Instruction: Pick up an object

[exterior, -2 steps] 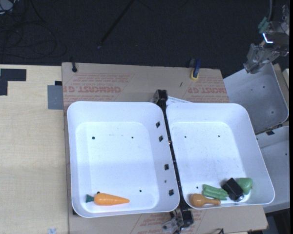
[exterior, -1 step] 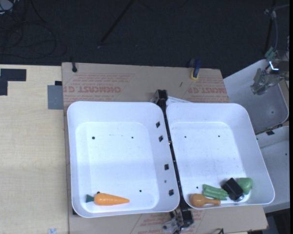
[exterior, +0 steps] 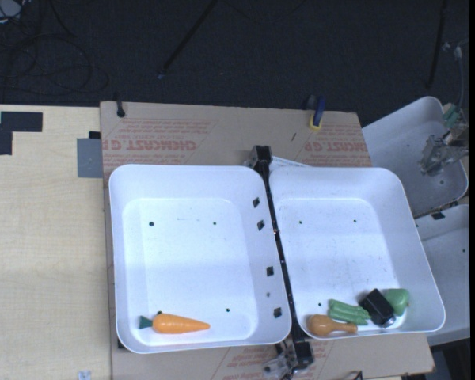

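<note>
Lying along left bin's front wall, carrot; crowding right bin's front corner, tan gourd, green pods, black block; hanging far right, gripper, grip state impossible to tell.

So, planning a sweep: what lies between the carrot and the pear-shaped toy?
In the camera view: bare bin floor, then the black divider between carrot and pear-shaped toy.

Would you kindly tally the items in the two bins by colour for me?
Orange: 2, the carrot and the pear-shaped piece
Green: 2, the bean pod and the rounded piece
Black: 1, the block
Total: 5
</note>
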`<state>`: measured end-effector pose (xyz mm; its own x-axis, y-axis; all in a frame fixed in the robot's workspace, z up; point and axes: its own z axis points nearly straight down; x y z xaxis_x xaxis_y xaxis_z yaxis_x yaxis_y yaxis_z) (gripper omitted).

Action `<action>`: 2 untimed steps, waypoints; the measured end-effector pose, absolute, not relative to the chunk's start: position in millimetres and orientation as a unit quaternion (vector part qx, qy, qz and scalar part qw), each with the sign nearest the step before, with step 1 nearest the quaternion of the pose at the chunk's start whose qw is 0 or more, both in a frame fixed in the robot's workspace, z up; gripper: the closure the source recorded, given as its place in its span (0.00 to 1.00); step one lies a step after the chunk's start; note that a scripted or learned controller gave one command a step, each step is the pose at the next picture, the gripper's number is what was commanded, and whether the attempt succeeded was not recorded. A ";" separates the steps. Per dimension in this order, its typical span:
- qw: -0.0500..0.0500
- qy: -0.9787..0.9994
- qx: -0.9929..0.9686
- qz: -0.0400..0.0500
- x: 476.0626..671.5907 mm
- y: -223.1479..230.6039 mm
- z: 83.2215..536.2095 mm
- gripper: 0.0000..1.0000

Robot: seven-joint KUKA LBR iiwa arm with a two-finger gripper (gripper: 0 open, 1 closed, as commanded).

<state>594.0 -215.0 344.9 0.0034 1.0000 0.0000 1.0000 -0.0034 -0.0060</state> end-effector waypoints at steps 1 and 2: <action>0.002 -0.707 -0.707 0.001 560.2 -212.5 335.2 1.00; 0.002 -0.707 -0.707 0.001 525.3 -212.9 320.4 1.00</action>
